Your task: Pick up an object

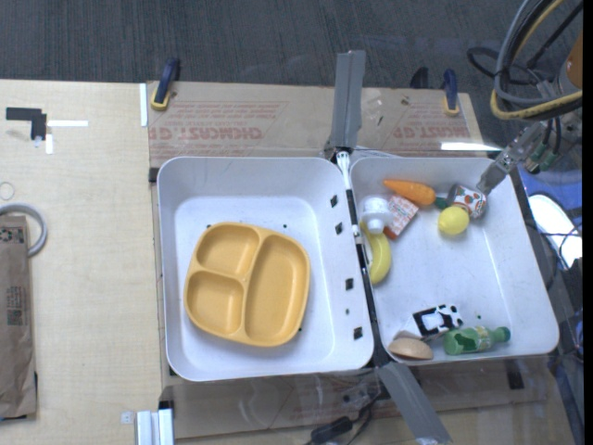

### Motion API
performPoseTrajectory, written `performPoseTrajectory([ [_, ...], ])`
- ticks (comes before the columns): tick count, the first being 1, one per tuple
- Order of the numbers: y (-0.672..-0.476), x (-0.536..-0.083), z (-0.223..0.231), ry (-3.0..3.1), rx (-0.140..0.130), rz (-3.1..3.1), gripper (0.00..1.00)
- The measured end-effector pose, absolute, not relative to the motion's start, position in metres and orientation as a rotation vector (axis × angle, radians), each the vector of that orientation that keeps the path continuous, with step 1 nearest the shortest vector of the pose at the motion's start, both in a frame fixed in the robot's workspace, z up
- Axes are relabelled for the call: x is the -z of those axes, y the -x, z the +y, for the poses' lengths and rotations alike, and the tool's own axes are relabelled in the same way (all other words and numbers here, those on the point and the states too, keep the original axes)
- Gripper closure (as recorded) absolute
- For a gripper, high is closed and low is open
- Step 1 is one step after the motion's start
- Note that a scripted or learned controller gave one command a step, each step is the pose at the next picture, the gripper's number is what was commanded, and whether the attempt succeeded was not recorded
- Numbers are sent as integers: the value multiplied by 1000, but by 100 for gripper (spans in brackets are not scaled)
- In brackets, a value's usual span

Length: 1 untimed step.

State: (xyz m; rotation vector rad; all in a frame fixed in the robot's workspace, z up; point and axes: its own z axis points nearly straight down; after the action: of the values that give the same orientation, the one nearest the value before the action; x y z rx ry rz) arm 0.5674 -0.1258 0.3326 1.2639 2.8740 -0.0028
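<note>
I see my gripper (488, 180) at the right bin's (505, 267) far corner, just beside the small can (470, 201); its grip state I cannot tell. The can lies there, near the lemon (453, 221).

The landmark is the yellow ball (453, 221) in the right bin (519, 290). Below the ball, the middle of this bin is bare floor, wide enough for an approach from above. Just right of the ball lies a small can (471, 201), with the gripper (489, 180) at its far side. Left of the ball, a carrot (410, 191), a red packet (401, 216), a white bottle (374, 215) and a banana (378, 256) crowd the divider wall. Far below the ball, a green bottle (476, 339), a black-and-white toy (436, 319) and a tan piece (410, 347) block the near wall.
</note>
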Motion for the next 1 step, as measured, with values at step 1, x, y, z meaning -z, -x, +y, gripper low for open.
performPoseTrajectory([
  [1,-541,-282,-90,-980,1,2986,100],
])
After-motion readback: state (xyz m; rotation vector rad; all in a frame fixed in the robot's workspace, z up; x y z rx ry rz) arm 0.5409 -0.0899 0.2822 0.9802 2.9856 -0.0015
